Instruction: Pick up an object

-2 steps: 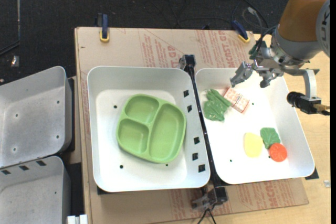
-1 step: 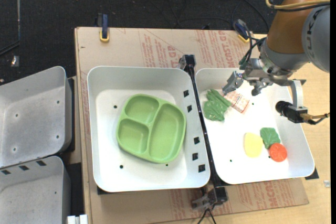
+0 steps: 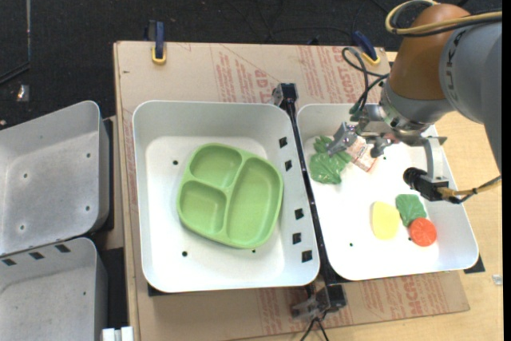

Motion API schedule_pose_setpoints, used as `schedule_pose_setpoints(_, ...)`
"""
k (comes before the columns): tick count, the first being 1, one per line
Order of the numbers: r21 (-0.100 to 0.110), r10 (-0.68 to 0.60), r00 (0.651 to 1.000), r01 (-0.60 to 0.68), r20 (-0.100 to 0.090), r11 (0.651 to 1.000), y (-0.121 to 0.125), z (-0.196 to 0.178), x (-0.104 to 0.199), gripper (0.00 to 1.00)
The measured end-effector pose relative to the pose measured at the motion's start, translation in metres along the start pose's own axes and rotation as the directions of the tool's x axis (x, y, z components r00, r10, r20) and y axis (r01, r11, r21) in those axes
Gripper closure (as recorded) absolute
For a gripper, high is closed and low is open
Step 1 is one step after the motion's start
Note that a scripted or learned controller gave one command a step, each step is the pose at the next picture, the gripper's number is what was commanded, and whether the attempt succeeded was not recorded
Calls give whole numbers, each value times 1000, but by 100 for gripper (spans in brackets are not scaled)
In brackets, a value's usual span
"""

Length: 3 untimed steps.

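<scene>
Camera view is showing the arm [image 3: 447, 68] reaching in from the right over the right bin [image 3: 455, 251], its gripper [image 3: 361, 141] hanging low at the bin's far left part. Whether the gripper is open or closed, I cannot tell. A green leafy toy [image 3: 326, 164] is lying just left of it, touching or nearly so. A yellow piece [image 3: 384, 220], a small green piece [image 3: 411, 208] and a red piece [image 3: 423, 232] are clustering nearer, well apart from the gripper. A green tray [image 3: 230, 194] is sitting in the left bin [image 3: 160, 132].
</scene>
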State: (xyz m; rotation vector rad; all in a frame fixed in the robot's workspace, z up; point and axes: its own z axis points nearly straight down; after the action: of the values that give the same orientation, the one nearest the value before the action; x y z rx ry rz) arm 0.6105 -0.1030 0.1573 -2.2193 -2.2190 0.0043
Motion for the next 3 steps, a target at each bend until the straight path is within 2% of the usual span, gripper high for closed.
schedule_pose_setpoints(1, 0, 1, 1000, -1, 0, 1000, -9, 59, 2, 0)
schedule_pose_setpoints(2, -5, 2, 1000, -2, 1, 1000, -8, 45, 2, 100)
schedule_pose_setpoints(3, -9, -1, 1000, 1, 1, 1000, -5, 2, 0, 100)
